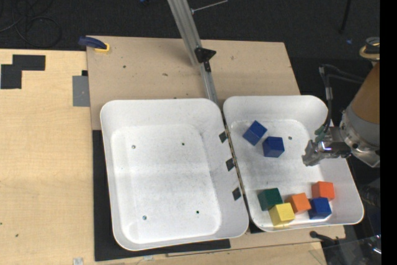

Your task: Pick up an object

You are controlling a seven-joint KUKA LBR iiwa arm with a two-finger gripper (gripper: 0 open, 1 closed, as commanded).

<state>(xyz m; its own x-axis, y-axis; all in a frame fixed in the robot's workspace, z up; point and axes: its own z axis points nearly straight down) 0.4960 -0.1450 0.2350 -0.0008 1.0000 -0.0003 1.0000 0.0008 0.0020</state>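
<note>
Gripper (pixel 313 154) hovers at right of frame over right bin (pixel 298 105); finger state indeterminate. No block lifted; pick outstanding.

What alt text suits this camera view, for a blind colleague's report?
The gripper hovers over the right bin beside two blue cubes. Green, yellow, orange, red and blue cubes cluster at its front.

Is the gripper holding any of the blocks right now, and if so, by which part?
Nothing is held. The gripper hovers over the right bin, apart from the two blue blocks beside it.
</note>
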